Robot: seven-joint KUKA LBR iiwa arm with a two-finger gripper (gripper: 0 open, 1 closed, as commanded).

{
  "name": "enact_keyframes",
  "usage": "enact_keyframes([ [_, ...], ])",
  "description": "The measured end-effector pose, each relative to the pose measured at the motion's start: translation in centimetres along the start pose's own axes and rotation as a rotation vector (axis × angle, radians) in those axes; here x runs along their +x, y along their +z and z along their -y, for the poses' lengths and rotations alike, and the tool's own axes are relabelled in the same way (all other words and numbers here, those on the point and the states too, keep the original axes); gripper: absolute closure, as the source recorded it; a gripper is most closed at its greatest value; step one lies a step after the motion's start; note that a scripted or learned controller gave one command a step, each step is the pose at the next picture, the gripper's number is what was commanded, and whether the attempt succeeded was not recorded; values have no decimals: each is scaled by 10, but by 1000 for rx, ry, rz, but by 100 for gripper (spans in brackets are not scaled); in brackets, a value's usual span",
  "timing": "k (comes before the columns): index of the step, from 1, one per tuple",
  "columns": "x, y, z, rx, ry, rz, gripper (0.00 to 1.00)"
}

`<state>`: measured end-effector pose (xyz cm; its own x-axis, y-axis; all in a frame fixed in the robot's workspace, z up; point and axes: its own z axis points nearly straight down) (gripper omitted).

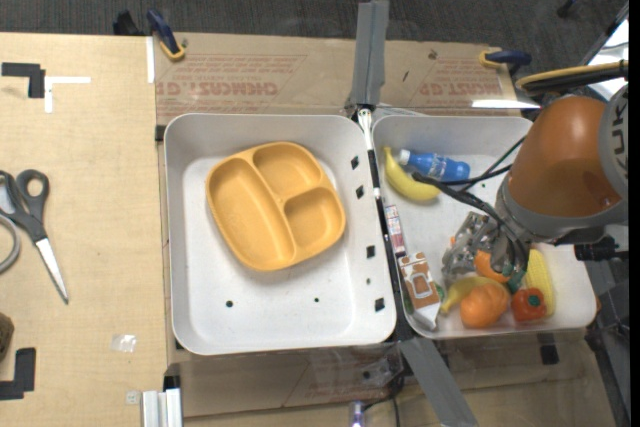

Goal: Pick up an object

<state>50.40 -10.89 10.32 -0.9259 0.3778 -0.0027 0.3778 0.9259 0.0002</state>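
My gripper (478, 255) reaches down into the right bin (430, 320), low over a cluster of toy food at its front right. Right under and around it lie an orange fruit (483, 307), a small yellow banana (452, 296), a red strawberry-like piece (530, 304) and a yellow corn-like piece (539, 270). A larger yellow banana (408, 183) and a blue bottle (436, 164) lie at the back of the same bin. The orange-banded wrist (565, 165) hides part of the bin's right side.
The left bin (200, 315) holds a yellow three-compartment plate (275, 203). A small brown-and-white packet (417, 277) lies near the right bin's left wall. Scissors (35, 225) rest on the bench at far left. Blue clamps (165, 33) sit at the cardboard's back edge.
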Motion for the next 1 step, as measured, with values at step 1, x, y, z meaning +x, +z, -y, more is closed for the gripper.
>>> enact_keyframes([
  [1, 24, -89, -85, -1, 51, 0, 100],
])
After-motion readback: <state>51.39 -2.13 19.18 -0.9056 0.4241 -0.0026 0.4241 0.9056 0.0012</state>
